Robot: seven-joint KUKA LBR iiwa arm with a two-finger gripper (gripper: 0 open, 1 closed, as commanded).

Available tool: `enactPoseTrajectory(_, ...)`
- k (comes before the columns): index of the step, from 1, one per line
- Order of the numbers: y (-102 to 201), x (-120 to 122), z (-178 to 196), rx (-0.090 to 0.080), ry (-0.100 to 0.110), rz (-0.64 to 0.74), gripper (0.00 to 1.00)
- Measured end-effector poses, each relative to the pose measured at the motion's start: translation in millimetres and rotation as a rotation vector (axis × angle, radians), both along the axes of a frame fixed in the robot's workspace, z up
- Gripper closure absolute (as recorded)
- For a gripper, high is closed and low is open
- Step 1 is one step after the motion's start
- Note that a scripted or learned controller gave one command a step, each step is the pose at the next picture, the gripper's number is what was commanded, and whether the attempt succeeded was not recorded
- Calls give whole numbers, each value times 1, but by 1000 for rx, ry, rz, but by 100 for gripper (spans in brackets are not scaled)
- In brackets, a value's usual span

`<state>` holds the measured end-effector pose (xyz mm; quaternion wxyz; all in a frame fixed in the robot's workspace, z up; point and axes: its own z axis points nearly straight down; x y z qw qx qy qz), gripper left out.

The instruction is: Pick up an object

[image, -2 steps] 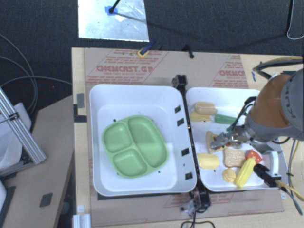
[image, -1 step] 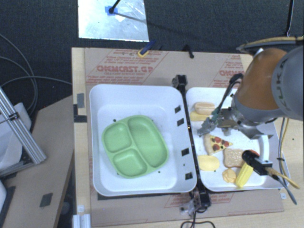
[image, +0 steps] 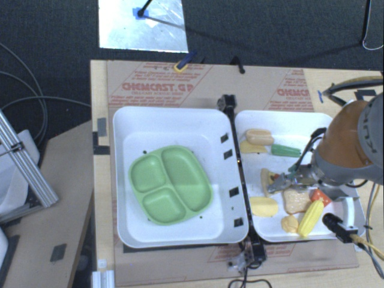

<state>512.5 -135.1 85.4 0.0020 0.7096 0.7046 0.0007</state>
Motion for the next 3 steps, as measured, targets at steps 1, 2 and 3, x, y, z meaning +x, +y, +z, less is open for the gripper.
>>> enactPoseTrajectory(1,46,75,3,0,-8,17,0)
enactPoseTrajectory(2,-2,115,2,3,0,10,0)
enactPoseTrajectory(3,-60,152,-1,19,41,14,0)
